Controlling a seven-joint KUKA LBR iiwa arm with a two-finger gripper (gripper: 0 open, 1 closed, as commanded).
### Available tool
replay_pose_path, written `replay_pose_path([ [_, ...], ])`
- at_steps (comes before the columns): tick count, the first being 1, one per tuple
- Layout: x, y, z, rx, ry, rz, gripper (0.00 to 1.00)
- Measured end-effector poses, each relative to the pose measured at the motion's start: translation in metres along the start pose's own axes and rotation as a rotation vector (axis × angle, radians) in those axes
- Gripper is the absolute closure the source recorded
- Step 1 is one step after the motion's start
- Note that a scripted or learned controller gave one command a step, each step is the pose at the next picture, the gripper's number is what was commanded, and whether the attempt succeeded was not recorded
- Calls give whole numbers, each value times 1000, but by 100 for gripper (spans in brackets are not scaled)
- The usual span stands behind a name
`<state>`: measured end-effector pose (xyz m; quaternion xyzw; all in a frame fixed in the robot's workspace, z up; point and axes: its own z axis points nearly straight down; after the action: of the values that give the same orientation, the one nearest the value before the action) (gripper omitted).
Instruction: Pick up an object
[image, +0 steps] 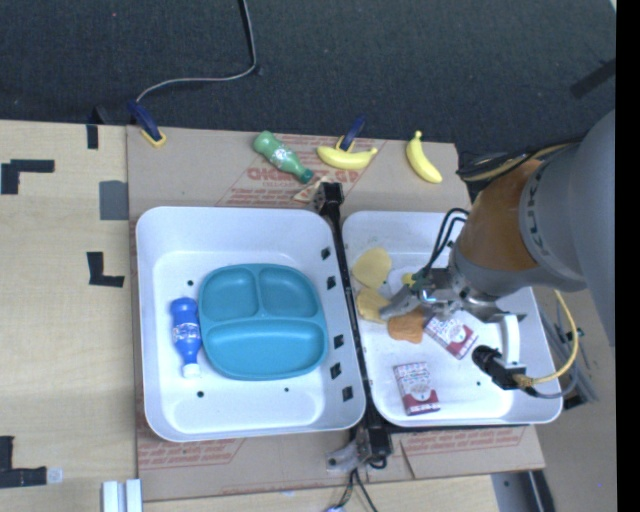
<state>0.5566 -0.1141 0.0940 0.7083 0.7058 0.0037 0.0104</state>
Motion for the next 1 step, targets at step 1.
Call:
replay_pose_path([
  [1,4,9,1,1,4,-3,0],
])
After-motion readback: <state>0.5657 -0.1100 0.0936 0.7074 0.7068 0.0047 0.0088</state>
